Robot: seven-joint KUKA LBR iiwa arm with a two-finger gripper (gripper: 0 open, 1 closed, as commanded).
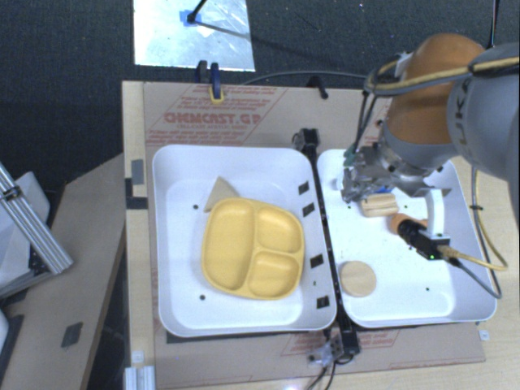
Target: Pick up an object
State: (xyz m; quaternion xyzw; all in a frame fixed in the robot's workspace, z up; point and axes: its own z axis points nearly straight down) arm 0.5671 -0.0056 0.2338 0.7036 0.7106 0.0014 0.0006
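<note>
Gripper (357,187) hangs low in the right bin (406,303), near its left wall; wide or narrow, I cannot tell. Pale wooden block (379,205) lies just beside it, round wooden disc (357,279) nearer the front.

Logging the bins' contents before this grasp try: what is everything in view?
Bins: two, white, side by side on the bench.
Plate: one, yellow, divided, in the view-left bin.
Wedge: one, tan, view-left bin, at the plate's far edge.
Disc: one, tan, view-right bin, near side.
Block: one, pale wood, view-right bin, beside the pincer.
Clamp: one, blue, on the board's far edge.
Arm: one, grey with orange band, over the view-right bin.
Pincer: one, dark, low over the view-right bin.
</note>
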